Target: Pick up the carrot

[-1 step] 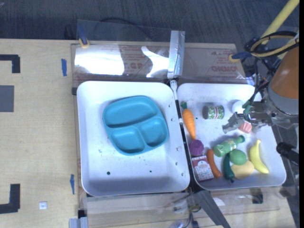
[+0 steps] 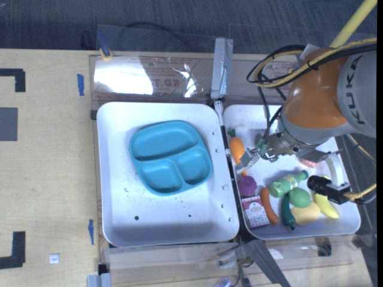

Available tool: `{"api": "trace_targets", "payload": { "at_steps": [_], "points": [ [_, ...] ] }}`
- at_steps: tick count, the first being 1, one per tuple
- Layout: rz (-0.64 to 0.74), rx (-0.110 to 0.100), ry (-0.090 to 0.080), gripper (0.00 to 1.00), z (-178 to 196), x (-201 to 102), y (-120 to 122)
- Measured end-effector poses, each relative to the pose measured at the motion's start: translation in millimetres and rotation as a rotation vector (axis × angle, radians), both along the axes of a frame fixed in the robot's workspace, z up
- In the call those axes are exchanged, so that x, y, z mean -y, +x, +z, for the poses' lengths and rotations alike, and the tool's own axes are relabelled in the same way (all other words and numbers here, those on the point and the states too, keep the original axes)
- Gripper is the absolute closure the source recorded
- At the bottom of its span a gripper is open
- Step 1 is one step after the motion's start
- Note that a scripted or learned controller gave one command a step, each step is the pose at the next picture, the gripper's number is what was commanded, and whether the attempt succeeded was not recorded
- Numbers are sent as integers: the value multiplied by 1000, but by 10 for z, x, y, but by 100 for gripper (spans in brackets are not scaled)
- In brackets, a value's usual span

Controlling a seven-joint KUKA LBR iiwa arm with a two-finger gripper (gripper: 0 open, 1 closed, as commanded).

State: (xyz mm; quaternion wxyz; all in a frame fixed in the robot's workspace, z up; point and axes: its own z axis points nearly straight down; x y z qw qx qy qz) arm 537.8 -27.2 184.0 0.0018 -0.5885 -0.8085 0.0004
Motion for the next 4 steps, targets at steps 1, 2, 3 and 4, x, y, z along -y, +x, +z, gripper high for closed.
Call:
{"api": "trace_targets", "payload": {
  "at_steps": [1, 2, 3, 4],
  "points": [
    [98, 7, -2, 0, 7, 4, 354],
    [-49, 9, -2, 0, 592, -51, 293],
    [190, 3, 0, 0, 0, 17, -267],
    [218, 7, -1, 0, 8, -38, 305]
  ]
}}
